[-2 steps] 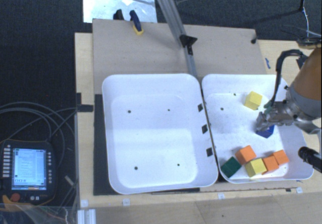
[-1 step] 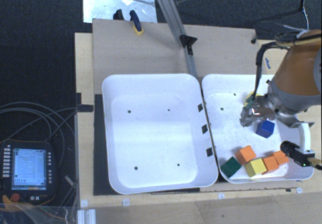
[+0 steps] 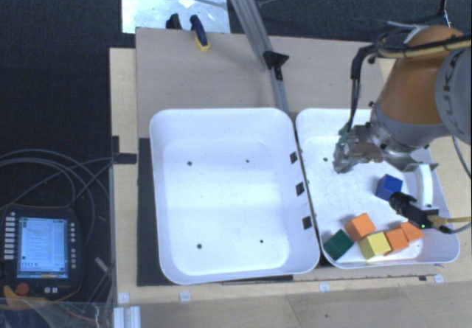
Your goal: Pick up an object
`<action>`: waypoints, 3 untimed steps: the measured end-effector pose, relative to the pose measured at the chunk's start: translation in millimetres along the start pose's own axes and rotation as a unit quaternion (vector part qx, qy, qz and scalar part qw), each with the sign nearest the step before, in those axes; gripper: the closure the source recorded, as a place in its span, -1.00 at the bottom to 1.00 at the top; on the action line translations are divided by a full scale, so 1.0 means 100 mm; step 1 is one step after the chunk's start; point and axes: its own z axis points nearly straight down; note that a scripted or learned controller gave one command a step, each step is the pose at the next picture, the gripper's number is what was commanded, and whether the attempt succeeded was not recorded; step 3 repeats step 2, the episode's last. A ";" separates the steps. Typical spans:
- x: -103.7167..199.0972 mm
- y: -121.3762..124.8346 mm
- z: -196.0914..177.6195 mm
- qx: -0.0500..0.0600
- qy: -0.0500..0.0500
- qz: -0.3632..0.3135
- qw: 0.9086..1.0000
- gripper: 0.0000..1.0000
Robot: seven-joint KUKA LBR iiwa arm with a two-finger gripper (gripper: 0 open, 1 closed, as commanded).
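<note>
My hand (image 3: 345,157) hangs over the right bin (image 3: 318,131), up from the blue block (image 3: 388,186), and I cannot tell if it is clenched, so next I go down to grab

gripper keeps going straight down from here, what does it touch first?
Most likely bare floor of the right-hand white bin. The two-finger gripper hangs over an open patch, apart from the blue cube; depth is unclear.

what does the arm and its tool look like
The arm is bulky and rounded, with a broad orange band above a grey wrist section. Thin black cables loop along its upper side. The tool at its end is a small grey metal piece over the right bin.
</note>
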 end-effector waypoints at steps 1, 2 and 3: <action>0.62 0.18 -0.08 0.000 0.001 -0.001 1.000 1.00; 1.22 0.32 -0.11 0.000 0.001 -0.001 1.000 1.00; 1.22 0.32 -0.11 0.000 0.001 -0.001 1.000 1.00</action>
